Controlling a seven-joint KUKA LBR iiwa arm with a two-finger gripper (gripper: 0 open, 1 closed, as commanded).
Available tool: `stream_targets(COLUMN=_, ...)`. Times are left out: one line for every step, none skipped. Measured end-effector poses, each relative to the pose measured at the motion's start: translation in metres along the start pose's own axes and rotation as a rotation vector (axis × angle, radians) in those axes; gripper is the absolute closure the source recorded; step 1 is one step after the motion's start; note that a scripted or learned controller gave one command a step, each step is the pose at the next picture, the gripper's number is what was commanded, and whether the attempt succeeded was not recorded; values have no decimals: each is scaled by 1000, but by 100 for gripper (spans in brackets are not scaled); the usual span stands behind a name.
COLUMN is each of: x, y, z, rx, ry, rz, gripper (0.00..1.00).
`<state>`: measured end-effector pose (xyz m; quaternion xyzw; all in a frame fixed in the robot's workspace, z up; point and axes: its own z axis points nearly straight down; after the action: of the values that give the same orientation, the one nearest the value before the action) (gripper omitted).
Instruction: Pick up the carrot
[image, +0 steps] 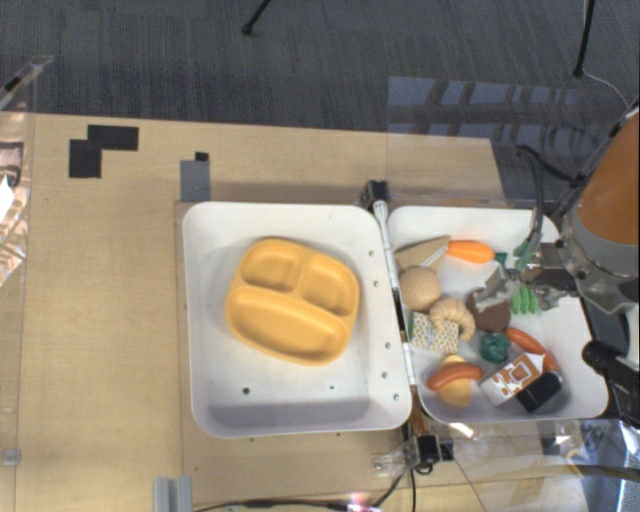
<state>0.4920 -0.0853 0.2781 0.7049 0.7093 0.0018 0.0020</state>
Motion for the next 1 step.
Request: stream_targets(x=-54, y=61, z=26, rx=1, ry=-1, rz=251, gripper=0)
